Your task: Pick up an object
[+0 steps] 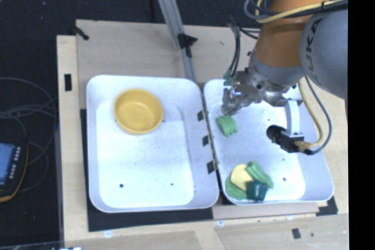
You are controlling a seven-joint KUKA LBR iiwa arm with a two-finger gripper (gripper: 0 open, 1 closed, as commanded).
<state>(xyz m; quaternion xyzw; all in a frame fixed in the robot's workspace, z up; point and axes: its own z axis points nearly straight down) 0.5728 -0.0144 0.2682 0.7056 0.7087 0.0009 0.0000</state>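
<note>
My gripper [229, 107] hangs over the far left part of the right bin [313, 181], its fingers pointing down just above a small light-green ridged object [227, 125] lying near the divider. The object sits on the bin floor, just below the fingertips rather than between them. At the near left corner of the same bin lies a cluster: a yellow piece [239, 174], a green piece [258, 173] and a dark teal block [255, 189]. A yellow bowl [139, 111] rests in the far left area of the left bin [146, 184].
The arm's orange and grey wrist covers the far right of the right bin, with a black cable fitting [281, 137] hanging over the bin's middle. A grey metal rail [170, 14] slants from the top down to the divider between bins.
</note>
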